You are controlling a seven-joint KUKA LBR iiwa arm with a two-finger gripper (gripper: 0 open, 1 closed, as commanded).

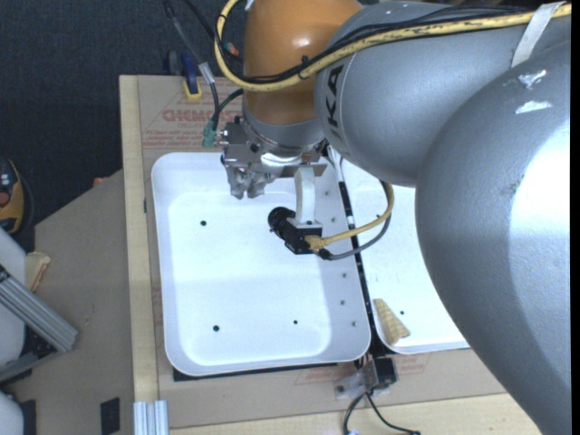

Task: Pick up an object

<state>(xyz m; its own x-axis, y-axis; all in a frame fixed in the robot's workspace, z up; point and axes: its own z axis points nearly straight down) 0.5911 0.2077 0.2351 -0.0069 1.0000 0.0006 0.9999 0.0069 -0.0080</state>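
— Tan wedge (390, 320), that is the piece you are after. It lies in the right bin (426, 338), at the near left corner, close against the wall that bin shares with its neighbour.

— And where is my gripper?

— Your gripper (246, 187) hangs over the left bin (245, 315), near its far edge, pointing down at the white floor. It is well apart from the wedge, which sits one bin over and towards the near side.

— Open or closed?

— I cannot tell you. It is small and in shadow under the wrist from this angle.

— What else is around it?

— The orange band (290, 34) sits right above the gripper, and the grey arm (471, 152) comes in from the right and covers most of the right bin. A black connector (290, 229) hangs just beside the gripper over the middle of the left bin, with a yellow cable (362, 232) looping from it back towards the arm. You can also see a few small dark dots (217, 328) on the left bin's floor. Both bins rest on the brown bench (145, 243).
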